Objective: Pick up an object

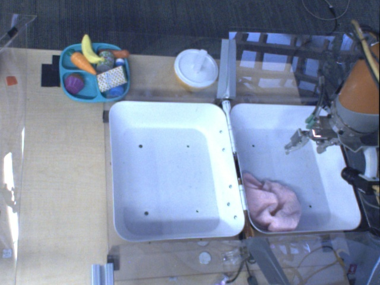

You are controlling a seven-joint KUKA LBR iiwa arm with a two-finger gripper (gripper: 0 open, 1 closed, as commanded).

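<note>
Gripper (300, 139) jaws spread wide, holding nothing, mid-right of frame above crumpled pink cloth (272, 203); likely poised for descent.

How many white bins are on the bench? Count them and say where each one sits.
2. The left bin sits mid-bench, below the blue tray. The right bin adjoins it, holds a pink cloth at its near corner, and lies under the gripper.

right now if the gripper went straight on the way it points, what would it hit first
Most likely the bare white floor of the right bin: the gripper points left and down. The pink cloth lies nearer the camera, off that line, though depth is unclear.
</note>
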